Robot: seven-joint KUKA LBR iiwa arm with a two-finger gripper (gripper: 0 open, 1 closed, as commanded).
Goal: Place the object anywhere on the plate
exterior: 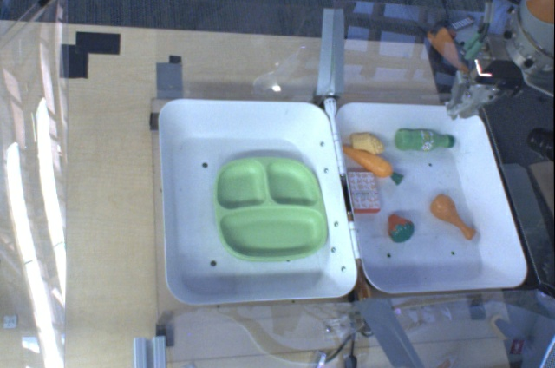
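One arm [533, 19] reaching from right; end effector [464, 100] above right bin's [503, 271] far corner

The plate [270, 210] at centre is a plain light green, its three compartments the same shade; both bins, the left bin [186, 184] and the right bin [486, 184], are white; the bench [104, 227] is pale wood with black squares [87, 49] at upper left; the bottle [423, 140] is green with a white label; the carrot [371, 162] is orange with a dark green tip; the drumstick [453, 213] is orange-tan; a small yellow piece [367, 142] lies above the carrot; the flat packet [363, 191] is red and white; a red-and-green piece [400, 227] lies lower down.
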